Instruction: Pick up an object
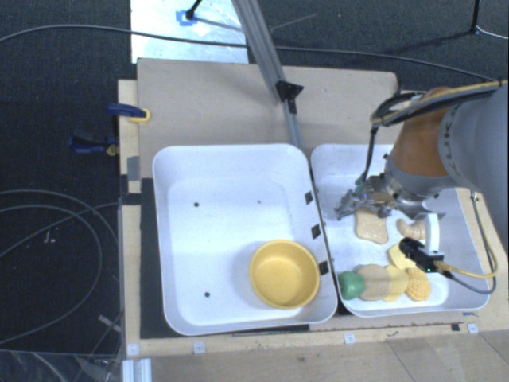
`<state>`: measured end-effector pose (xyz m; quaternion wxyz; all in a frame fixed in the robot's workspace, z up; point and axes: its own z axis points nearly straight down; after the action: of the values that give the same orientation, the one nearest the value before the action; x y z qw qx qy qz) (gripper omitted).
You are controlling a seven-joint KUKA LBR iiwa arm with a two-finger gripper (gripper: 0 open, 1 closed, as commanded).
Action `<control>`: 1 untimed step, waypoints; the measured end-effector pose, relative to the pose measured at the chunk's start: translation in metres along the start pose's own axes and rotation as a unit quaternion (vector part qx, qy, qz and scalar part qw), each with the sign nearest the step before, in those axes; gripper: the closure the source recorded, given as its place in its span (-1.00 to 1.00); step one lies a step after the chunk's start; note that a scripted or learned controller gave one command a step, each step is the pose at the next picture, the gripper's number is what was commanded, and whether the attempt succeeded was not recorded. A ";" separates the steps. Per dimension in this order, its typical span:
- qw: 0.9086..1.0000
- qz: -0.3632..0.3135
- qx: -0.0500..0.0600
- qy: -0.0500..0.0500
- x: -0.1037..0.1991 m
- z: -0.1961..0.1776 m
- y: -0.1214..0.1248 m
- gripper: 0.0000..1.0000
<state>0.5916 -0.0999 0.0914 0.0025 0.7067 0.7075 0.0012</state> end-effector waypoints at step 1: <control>1.000 0.001 -0.003 -0.001 -0.001 -0.014 0.002 1.00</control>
<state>0.5935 -0.1010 0.1050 0.0051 0.7072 0.7070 0.0027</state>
